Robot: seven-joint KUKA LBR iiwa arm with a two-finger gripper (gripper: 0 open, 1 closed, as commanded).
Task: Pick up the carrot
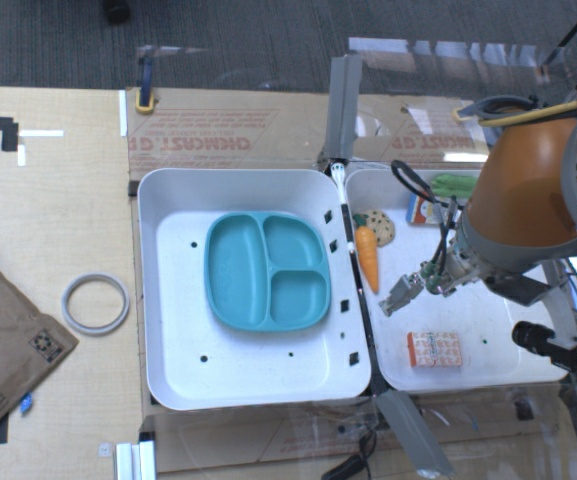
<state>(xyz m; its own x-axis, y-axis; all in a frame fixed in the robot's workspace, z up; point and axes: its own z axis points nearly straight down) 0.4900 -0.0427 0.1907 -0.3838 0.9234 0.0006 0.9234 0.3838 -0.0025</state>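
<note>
The carrot (368, 257) is orange with a green top and lies along the left wall of the right bin (488, 363), pointing toward the near side. My gripper (400, 295) hangs just right of and below the carrot's tip, over the bin floor. Its fingers look spread a little, with nothing between them. The grey arm with its orange band (528, 183) reaches in from the right and hides part of the bin.
A teal divided plate (267, 270) sits in the left bin (168, 298). In the right bin lie a cookie (378, 227), a small red-and-white box (434, 348), a green item (455, 183) and a packet (423, 210). A tape ring (95, 302) rests on the bench.
</note>
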